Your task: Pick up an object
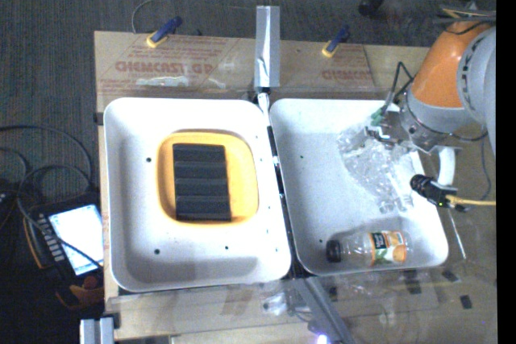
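Note:
A crumpled clear plastic wrapper [372,165] lies in the right bin [314,197], toward its far right side. A small clear bottle [368,247] with a black cap and an orange label lies on its side along that bin's near edge. In the left bin [133,197] sits a yellow tray holding a black ribbed block [201,181]. My gripper [385,127] hangs over the far right part of the right bin, right above the upper edge of the wrapper. Nothing shows between it and the wrapper that I can make out.
The arm's grey and orange body covers the right bin's far right corner. A grey metal post [267,52] stands behind the gap between the bins. Two blue and yellow clamps [164,31] sit on the cardboard backing.

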Controlling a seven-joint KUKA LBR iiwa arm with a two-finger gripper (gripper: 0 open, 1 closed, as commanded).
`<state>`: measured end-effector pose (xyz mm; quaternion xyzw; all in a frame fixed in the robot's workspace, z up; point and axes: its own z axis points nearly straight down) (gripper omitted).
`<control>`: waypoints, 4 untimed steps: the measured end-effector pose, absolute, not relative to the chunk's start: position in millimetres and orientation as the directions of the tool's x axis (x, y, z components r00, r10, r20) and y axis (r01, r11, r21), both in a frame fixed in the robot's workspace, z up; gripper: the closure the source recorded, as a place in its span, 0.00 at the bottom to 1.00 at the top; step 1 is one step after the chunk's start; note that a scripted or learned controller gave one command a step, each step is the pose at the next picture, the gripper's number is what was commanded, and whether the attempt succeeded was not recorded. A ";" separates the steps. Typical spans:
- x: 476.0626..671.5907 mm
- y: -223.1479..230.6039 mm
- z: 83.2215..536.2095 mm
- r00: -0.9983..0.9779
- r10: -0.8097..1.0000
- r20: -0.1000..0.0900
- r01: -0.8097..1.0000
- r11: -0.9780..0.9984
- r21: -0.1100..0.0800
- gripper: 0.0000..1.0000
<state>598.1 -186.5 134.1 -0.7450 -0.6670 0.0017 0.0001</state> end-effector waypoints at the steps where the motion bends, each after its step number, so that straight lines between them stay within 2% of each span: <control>1: 614.9 -139.6 176.0 0.068 0.998 0.000 0.998 -0.068 -0.001 0.00; 2: 605.4 -180.2 113.1 0.059 0.998 -0.002 0.998 -0.059 -0.004 0.00; 3: 534.3 -189.9 152.3 -0.073 0.997 0.000 0.997 0.073 -0.002 0.00; 4: 593.9 -179.3 91.8 -0.169 0.986 -0.008 0.986 0.169 0.010 0.00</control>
